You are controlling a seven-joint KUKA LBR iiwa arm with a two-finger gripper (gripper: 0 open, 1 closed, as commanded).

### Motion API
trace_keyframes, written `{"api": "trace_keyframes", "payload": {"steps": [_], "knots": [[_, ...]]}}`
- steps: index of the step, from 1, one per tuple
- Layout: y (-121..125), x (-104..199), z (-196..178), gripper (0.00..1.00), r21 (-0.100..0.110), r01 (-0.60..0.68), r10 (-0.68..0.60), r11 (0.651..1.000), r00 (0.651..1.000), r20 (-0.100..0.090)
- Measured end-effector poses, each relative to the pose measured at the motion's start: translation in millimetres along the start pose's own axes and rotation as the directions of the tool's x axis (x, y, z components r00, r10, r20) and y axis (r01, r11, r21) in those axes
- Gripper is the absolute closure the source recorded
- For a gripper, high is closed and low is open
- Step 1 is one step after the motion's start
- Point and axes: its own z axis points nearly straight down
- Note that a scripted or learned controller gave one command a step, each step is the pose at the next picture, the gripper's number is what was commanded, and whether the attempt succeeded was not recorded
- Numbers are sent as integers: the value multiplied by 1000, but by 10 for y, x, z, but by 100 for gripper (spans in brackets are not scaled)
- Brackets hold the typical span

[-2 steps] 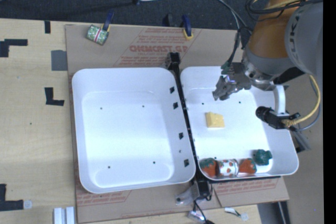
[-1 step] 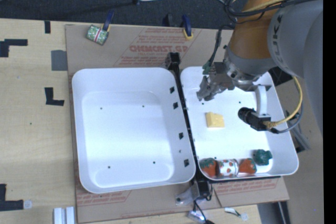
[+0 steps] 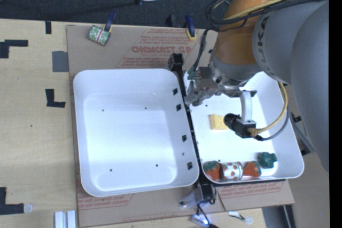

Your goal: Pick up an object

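The grey arm with its orange band [image 3: 243, 24] reaches over the right bin [image 3: 291, 163]. Its gripper [image 3: 199, 94] hangs low at that bin's left wall, near the divider between the bins. A flat yellow piece [image 3: 217, 122] lies on the bin floor just right of and below the gripper, apart from it. Along the bin's front edge sit a red and green item [image 3: 213, 169], a white can with red spots [image 3: 231, 171], an orange-red item [image 3: 251, 170] and a green item [image 3: 266, 158].
The left bin [image 3: 88, 88] stands beside the right one, with black clips [image 3: 176, 92] along the shared edge. A small green and white object [image 3: 99, 34] lies on the cardboard at the back left. Cables [image 3: 267, 128] loop by the wrist.
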Motion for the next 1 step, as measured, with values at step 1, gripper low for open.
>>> {"api": "trace_keyframes", "payload": {"steps": [1], "knots": [[-88,525,74,100,0,1,-1,1000,1000,0]]}}
